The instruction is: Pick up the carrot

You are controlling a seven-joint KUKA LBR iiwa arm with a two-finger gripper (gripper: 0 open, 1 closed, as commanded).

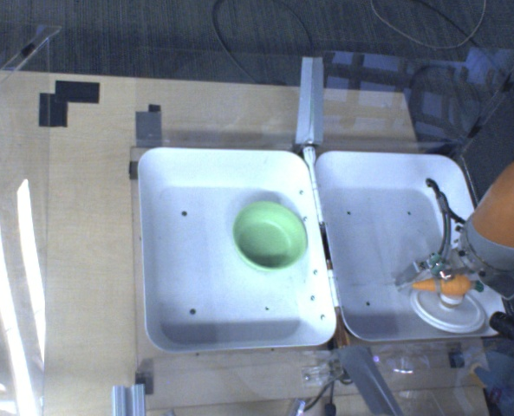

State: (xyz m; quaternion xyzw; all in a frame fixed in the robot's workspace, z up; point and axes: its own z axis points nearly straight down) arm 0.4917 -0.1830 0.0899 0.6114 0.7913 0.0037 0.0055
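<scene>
A robotics lab: a wooden bench [83, 258] with two white bins [165, 319], clear plastic shields [9, 258], and loose cables [430, 11] on grey carpet [152, 16].

Wooden bench [83, 258], dark carpet [152, 16] beyond

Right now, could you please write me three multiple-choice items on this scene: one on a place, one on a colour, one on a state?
1. Where is the carrot?
A. left bin
B. right bin
C. on the bench

2. What colour is the bowl?
A. green
B. red
C. blue

3. How does the bowl stand?
A. upside down
B. on its side
C. upright, opening upward

Answers: 1 B, it lies by the white plate in the right bin, under the gripper. 2 A, pale green. 3 C, its hollow faces the camera, in the left bin.
</scene>
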